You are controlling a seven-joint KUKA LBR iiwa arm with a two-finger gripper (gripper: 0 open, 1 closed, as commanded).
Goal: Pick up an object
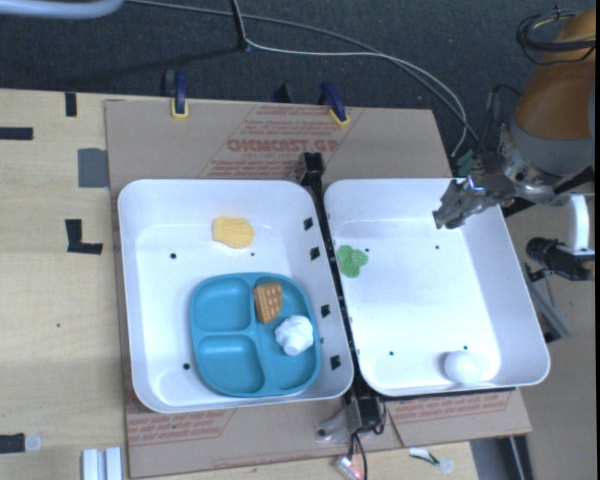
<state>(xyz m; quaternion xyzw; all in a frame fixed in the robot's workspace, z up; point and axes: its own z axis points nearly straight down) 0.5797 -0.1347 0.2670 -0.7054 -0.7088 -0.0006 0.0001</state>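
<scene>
Approach step — the pincer (452, 213), its grip state unclear, hangs over the right bin's (500, 268) far rim; next, descend onto the green object (352, 260).

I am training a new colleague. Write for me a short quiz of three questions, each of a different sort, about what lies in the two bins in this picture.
1. True or false: the waffle piece lies in a compartment of the blue tray.
2. Which item lies in the left bin but outside the tray? A) white ball B) yellow piece C) green piece
3. Fill in: the gripper is above the ____ bin, near its far edge.

Key
1. True. It lies in the narrow compartment, with a white lump nearer the camera.
2. B. The yellow piece lies on the bin floor; the green piece and white ball are in the right bin.
3. right
</scene>
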